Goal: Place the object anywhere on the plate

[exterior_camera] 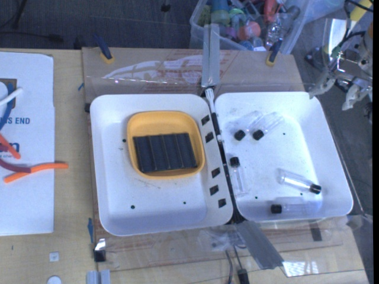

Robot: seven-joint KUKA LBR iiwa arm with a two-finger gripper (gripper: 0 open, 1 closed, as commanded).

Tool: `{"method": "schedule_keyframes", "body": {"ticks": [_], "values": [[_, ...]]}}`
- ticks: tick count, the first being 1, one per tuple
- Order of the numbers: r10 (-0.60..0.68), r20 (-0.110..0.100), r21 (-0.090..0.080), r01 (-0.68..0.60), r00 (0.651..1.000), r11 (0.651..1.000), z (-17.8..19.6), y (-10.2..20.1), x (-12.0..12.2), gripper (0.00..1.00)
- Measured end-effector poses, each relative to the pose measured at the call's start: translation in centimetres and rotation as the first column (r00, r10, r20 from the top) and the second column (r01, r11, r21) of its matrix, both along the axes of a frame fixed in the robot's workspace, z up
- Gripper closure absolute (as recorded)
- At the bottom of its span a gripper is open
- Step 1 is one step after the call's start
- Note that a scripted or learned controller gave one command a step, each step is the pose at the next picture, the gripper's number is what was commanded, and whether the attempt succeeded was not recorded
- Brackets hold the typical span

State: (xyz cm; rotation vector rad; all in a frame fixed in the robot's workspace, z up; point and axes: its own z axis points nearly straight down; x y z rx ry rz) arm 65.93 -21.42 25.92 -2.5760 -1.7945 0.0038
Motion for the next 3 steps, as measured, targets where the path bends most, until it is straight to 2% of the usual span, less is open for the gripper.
{"method": "schedule_keyframes", "body": {"ticks": [1,2,3], "values": [[0.005,0.006,-0.002,-0.005,1.000,1.000,0.6,0.1,0.8,0.00],[-0.012,0.001,0.001,0.012,1.000,1.000,-0.3,0.5,0.7,0.00],[-0.050,0.006,-0.002,0.050,0.999,0.999,2.6,0.0,0.8,0.00]]}}
